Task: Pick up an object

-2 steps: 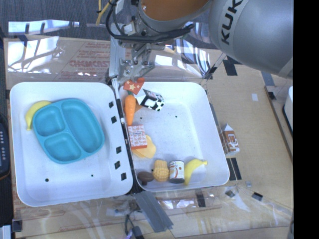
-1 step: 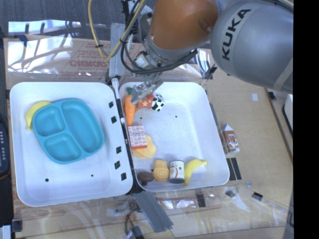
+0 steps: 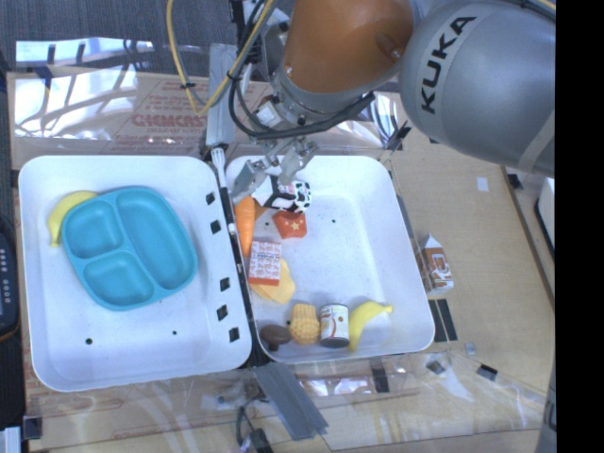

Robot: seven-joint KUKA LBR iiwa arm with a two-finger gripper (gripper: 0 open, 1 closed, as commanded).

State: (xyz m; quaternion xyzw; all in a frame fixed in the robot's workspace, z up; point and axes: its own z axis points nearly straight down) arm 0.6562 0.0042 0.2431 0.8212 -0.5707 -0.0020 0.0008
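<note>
Camera view puts my gripper (image 3: 280, 179) low over the carrot (image 3: 245, 223), grip unreadable, nothing visibly lifted yet

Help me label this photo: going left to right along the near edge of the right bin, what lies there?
Brown lump → corn cob → small can → banana.

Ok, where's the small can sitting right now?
In the camera view the small can stands near the right bin's front edge, between the corn cob and the banana.
</note>
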